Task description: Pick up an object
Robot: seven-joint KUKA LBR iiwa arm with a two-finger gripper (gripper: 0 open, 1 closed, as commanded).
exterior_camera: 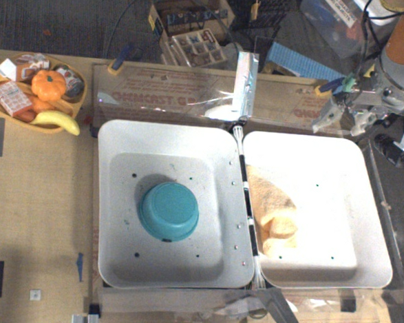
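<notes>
Gripper [344, 117] hovers beyond the right bin [371, 204], fingers apparently spread, holding nothing.

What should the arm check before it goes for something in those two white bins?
1. Something to pick in the left bin: ok, a teal bowl lies upside down near its middle.
2. Something to pick in the right bin: ok, pale tan objects lie at its left side.
3. Gripper clear of the bins: ok, it hangs above the right bin's far edge.
4. Gripper carrying nothing: ok, nothing shows between its fingers.
5. Bowl easy to grasp: cannot tell; only its smooth rounded base faces up.
6. Tan objects separable: cannot tell, they blur together against the bright bin.
</notes>
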